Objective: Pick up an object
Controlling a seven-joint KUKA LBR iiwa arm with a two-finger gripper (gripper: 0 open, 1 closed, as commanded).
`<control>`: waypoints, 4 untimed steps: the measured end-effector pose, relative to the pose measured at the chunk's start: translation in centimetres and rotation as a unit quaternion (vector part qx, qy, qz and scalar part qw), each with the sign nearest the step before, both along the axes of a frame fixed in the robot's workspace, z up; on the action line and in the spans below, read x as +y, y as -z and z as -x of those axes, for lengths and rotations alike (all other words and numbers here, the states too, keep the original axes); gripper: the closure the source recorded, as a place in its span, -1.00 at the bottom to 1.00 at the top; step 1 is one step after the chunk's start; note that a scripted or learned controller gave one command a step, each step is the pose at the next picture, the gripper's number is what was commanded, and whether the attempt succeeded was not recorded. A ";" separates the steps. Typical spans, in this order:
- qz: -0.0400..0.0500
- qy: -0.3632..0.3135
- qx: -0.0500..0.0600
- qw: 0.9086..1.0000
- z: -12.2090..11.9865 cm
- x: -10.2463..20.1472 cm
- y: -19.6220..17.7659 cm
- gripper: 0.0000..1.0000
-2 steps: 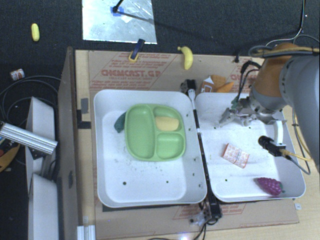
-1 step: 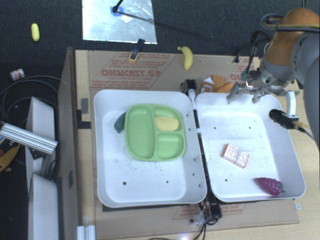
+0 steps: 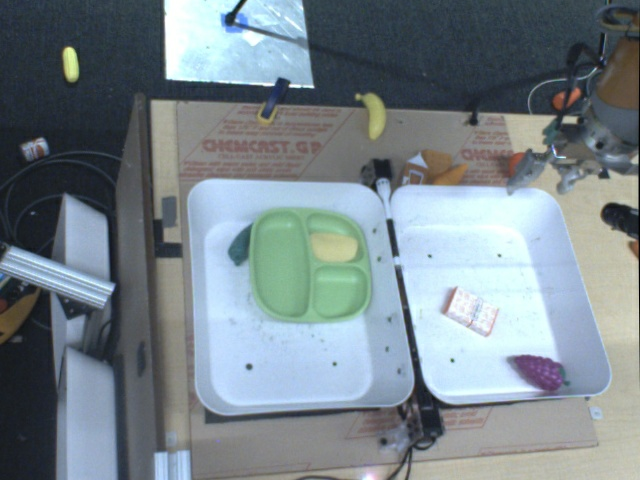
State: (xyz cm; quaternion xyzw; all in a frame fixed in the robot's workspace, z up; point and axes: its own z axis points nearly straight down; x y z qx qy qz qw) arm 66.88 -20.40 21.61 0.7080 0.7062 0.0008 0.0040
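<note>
A purple grape bunch (image 3: pixel 540 371) is seen at the right bin's (image 3: pixel 500 228) near corner, with a small red-and-white box (image 3: pixel 471 311) lying farther in. A green divided plate (image 3: pixel 307 265) sits in the left bin (image 3: pixel 215 298). The gripper (image 3: pixel 575 163) is positioned beyond the right bin's far edge; whether it is open cannot be told

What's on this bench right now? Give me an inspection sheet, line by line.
Surface: left bin and right bin side by side on a cardboard-covered bench.
Job's things: green divided plate with a yellow item, dark green item beside it, left bin; small box and purple grapes, right bin.
Clutter: banana, orange scraps behind the bins.
Gripper: gripper past the right bin's far corner, holding nothing.
Cables: coil on floor.
Surroundings: dark carpet, metal sheet.
</note>
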 end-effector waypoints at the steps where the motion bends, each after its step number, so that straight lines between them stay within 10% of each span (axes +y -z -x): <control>1: -0.002 -0.001 0.004 1.000 3.6 1.1 1.4 -1.00; 3: -0.004 -0.005 0.005 1.000 11.1 8.4 4.3 -1.00; 4: -0.003 -0.002 0.005 1.000 12.4 9.6 13.5 -1.00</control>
